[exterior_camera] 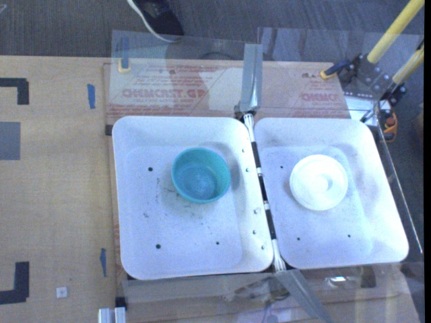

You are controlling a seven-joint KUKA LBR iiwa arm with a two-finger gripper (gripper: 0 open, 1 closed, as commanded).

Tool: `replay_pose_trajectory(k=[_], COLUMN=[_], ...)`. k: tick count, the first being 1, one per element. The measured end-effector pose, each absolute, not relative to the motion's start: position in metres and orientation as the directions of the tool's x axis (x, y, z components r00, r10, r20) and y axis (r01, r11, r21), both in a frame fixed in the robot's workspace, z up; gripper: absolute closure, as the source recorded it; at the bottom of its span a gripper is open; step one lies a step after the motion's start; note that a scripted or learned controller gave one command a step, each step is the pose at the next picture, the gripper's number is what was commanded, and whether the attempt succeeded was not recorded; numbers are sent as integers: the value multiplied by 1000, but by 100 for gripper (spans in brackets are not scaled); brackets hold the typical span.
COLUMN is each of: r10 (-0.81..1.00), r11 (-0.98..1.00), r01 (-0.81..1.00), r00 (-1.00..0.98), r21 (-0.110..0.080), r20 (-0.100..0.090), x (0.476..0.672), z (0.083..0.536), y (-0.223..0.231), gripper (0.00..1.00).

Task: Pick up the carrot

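Observation:
Two shallow white bins sit side by side on the bench. The left bin (141, 241) holds a teal bowl (200, 174), upright, a little above its middle. In the right bin (377, 241) lies a white round dish (318, 182), near the middle. A small orange-and-dark bit (389, 121) sits just outside the right bin's far right corner; it is too small to identify.
A metal divider (250, 86) runs up from the seam between the bins, with clear panels behind them. Yellow poles with a black clamp (367, 73) stand at the top right. A person's shoe (153, 11) is on the floor beyond the bench.

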State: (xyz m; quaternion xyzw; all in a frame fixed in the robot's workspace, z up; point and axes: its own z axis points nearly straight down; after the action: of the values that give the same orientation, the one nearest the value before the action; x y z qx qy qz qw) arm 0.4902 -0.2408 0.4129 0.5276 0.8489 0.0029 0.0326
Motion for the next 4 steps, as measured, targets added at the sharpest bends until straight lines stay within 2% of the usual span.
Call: replay_pose_trajectory(k=[4], r10=[896], r11=[441], r01=[895], r00=[-436], r21=[60], r20=[-80], x=[494], z=[460], y=[-247], gripper=[100])
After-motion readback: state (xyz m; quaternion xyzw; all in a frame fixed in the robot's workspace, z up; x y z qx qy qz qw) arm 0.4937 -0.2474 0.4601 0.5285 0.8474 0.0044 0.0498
